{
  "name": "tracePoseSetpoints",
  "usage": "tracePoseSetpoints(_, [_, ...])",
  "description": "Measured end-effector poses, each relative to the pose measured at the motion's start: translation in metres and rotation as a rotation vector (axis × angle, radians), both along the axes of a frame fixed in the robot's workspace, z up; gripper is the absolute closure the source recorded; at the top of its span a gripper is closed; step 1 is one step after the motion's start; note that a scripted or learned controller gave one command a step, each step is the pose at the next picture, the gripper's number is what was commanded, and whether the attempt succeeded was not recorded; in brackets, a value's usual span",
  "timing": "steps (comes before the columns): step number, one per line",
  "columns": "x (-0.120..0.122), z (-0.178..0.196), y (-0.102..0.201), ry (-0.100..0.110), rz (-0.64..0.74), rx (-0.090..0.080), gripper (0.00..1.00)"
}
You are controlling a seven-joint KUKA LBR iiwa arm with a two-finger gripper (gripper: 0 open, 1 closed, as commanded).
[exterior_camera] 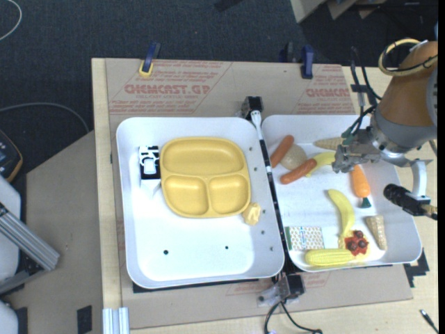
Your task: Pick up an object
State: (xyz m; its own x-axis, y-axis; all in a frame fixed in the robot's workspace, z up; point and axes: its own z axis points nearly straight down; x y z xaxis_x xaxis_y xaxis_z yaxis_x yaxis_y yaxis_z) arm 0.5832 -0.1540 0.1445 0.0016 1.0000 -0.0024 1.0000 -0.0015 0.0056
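Observation:
My gripper (345, 160) hangs over the upper right part of the right bin (407, 245), on the grey arm with the orange band. Just below it lies an orange carrot (359, 184). To its left a small yellow piece (322, 160) touches a beige lump (295, 157), with two orange sausages (281, 149) (297, 172) beside them. A pale cone (327, 143) lies just above the gripper's left side. Nothing shows held in the gripper.
The right bin's front holds a banana (341, 211), a corn cob (328, 257), red berries (357, 242), a wafer cone (377, 232) and a printed packet (306, 237). The left bin (195, 256) holds a yellow divided plate (205, 176), a black-and-white item (149, 162) and a small yellow scrap (252, 214).

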Motion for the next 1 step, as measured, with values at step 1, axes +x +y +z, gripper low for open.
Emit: tracePoseSetpoints(1, [0.0016,0.0439,-0.0048,0.000,0.001,0.000,1.00])
